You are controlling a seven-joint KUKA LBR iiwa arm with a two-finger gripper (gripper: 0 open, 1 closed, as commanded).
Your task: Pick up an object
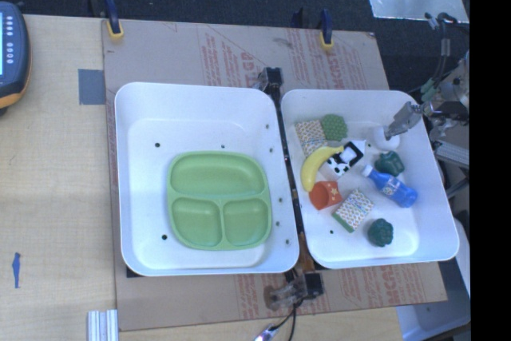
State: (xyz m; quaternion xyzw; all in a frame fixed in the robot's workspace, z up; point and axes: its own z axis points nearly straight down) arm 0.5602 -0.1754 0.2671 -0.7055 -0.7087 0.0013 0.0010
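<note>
The right bin (431, 247) holds several small items. Among them are a yellow banana (314, 164), a black-and-white cow toy (345, 159), a red piece (325, 195) and a blue bottle (394, 188). A dark green toy (390, 164), a green broccoli (380, 231), a green round piece (334, 125) and two patterned blocks (309, 132) (354, 209) also lie there. My gripper (400, 122) reaches in at the bin's upper right edge, just above a small white item (375, 144) and the dark green toy. I see nothing held in it.
The left bin (136, 172) holds a green divided plate (218, 200). Clamps (114, 21) (325, 29) pin the cardboard sheet at the back. A dark device (11, 52) lies at the far left of the bench.
</note>
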